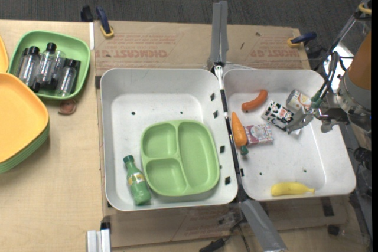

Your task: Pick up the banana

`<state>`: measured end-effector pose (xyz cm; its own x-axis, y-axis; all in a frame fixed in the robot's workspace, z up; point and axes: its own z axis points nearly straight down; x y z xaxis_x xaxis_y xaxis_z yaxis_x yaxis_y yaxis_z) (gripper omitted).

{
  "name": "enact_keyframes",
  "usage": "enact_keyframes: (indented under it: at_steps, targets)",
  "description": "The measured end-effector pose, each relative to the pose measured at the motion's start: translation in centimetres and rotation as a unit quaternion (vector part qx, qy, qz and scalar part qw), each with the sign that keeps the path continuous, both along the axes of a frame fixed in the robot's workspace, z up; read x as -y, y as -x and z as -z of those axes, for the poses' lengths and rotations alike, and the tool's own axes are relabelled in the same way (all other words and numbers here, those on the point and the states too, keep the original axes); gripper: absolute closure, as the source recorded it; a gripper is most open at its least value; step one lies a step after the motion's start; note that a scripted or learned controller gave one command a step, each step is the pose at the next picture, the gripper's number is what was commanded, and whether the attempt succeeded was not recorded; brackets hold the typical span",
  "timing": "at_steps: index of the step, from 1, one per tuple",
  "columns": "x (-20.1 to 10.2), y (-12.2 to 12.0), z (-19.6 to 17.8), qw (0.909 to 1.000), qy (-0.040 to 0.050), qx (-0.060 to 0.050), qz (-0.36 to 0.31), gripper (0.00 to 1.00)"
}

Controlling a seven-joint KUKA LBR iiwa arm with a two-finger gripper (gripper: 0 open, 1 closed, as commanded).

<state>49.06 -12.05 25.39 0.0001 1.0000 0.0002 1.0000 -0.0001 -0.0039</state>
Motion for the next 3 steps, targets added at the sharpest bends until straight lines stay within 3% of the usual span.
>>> enact_keyframes:
  at_steps: [1,2,3]
  targets:
    - [0.0,0.0,-0.8,1.0,0.0003,-0.001,0.001,1.0]
    - [2.0,0.9,1.8,0.9858,-0.0005,0.001,-0.168,1.0]
    - [-1.3,-2.4,1.4,0.9541,-0.0001,0.002,-0.299,1.0]
